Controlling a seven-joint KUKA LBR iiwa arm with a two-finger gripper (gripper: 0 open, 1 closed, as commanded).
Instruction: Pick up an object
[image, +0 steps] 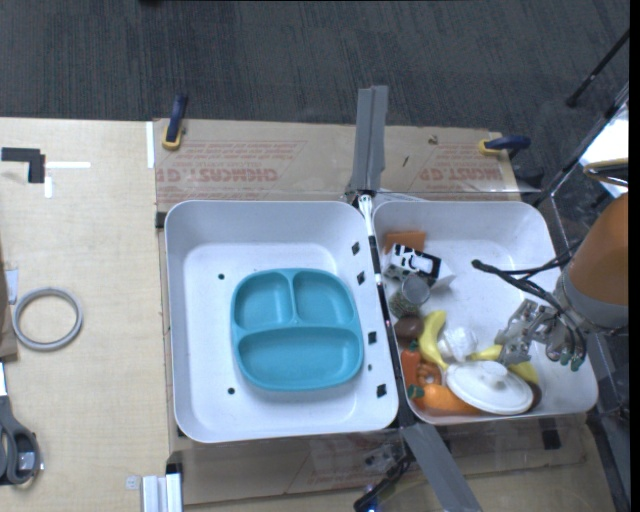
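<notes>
Round white plastic lid (488, 388) lying at right white bin's (520, 228) front edge; metal two-finger gripper (517, 345) hovering just above, grip state unclear; approach step, needing descent next.

Up top, dark grey carpeted floor (250, 55) runs across the whole far side. Below it sits the pale wooden tabletop (85, 230), light and evenly lit, no hard shadows. A sheet of brown cardboard (260, 160) with mirrored red lettering lies flat on it, held at its far edge by two blue-and-yellow clamps (176, 120), one near each corner. On the left, a roll of grey tape (45, 318) lies flat, a pair of scissors (15, 450) pokes in below it, and a black bracket (28, 160) sits near a strip of white tape (65, 167). A grey metal bar (370, 140) runs down the middle.
</notes>
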